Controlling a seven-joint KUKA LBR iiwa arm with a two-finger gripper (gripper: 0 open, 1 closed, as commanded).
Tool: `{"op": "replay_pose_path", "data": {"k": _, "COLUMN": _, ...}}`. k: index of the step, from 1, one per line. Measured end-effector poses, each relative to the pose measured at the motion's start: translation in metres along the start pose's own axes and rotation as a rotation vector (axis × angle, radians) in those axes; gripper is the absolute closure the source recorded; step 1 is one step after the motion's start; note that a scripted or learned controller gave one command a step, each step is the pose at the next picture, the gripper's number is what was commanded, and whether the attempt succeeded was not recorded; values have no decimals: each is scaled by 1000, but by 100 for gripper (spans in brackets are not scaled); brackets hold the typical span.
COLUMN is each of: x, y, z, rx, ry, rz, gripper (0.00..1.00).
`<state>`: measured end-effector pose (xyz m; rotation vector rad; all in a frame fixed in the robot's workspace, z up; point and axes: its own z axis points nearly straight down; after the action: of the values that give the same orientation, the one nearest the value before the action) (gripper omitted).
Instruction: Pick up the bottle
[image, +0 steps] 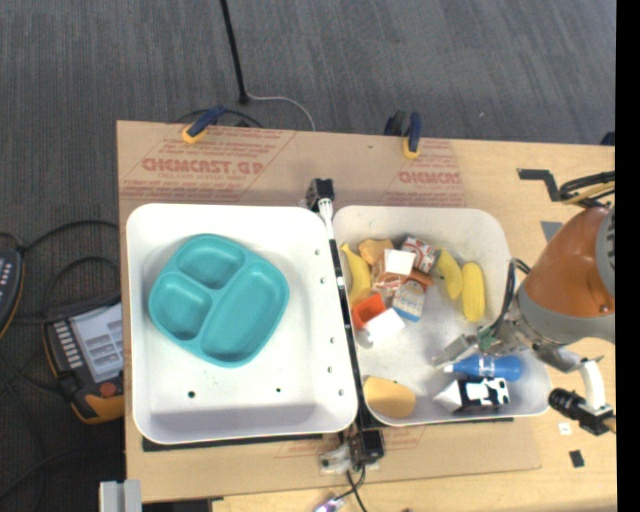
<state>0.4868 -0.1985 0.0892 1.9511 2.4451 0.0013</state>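
A blue bottle (492, 367) lies on its side near the front right corner of the right bin (490, 225). My gripper (468, 348) hangs low over the bin, just behind and to the left of the bottle, very close to it. The grey arm with its orange band (572, 268) reaches in from the right over the bin's right wall and hides part of that wall. Nothing can be seen held in the gripper.
A black-and-white carton (478, 394) lies just in front of the bottle. Bananas (472, 290), small boxes (400, 268), an orange cup (366, 313) and a bread roll (390, 398) share the right bin. A teal divided plate (218, 298) sits in the left bin (150, 400).
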Motion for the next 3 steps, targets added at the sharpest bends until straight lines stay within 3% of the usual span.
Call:
{"op": "replay_pose_path", "data": {"k": 1, "x": 32, "y": 8, "z": 0, "rx": -3, "ry": -4, "rz": 126, "gripper": 0}}
{"op": "replay_pose_path", "data": {"k": 2, "x": 66, "y": 16, "z": 0, "rx": -5, "ry": -4, "rz": 384, "gripper": 0}}
{"op": "replay_pose_path", "data": {"k": 3, "x": 38, "y": 9, "z": 0, "rx": 2, "ry": 9, "rz": 57, "gripper": 0}}
